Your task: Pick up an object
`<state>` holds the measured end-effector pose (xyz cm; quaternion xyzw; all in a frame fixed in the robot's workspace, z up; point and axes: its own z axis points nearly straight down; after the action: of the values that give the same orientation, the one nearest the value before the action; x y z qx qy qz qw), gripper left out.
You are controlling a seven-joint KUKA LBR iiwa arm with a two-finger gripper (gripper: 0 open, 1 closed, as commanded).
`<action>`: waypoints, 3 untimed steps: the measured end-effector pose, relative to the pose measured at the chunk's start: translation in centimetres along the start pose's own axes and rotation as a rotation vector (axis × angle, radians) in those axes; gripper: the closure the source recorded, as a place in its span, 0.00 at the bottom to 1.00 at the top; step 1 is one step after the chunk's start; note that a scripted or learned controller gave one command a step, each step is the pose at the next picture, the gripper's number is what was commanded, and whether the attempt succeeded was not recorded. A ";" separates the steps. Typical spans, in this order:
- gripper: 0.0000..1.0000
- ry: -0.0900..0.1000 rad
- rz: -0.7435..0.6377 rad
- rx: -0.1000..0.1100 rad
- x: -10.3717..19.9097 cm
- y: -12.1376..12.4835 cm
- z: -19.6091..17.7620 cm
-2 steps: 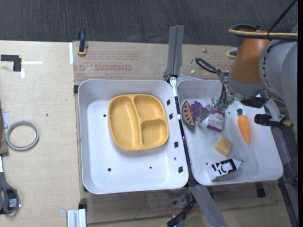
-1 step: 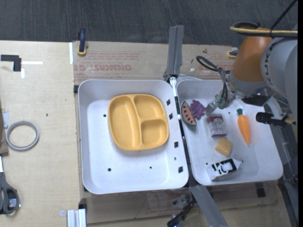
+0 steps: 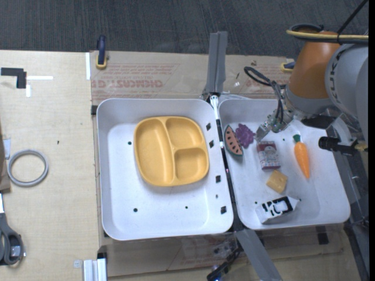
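Fingers (image 3: pixel 269 129): cannot tell whether open or closed; hanging with gripper (image 3: pixel 273 124) low in right bin (image 3: pixel 328 195), just beside purple grapes (image 3: pixel 245 135) and red packet (image 3: pixel 268 156), probably to line up on either.

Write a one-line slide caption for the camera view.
Arm's tool hovers in the right bin near grapes, watermelon slice and carrot; yellow divided plate sits in left bin.

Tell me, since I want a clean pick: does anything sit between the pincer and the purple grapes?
Nothing visible does. The pincer hangs just right of the purple grapes, with bare bin floor between; the watermelon slice lies on their far side.
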<state>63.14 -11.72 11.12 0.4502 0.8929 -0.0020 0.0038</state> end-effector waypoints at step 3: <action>0.00 0.007 0.302 0.002 2.0 -4.0 1.9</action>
<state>58.76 -12.46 9.16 0.5793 0.8151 -0.0005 0.0004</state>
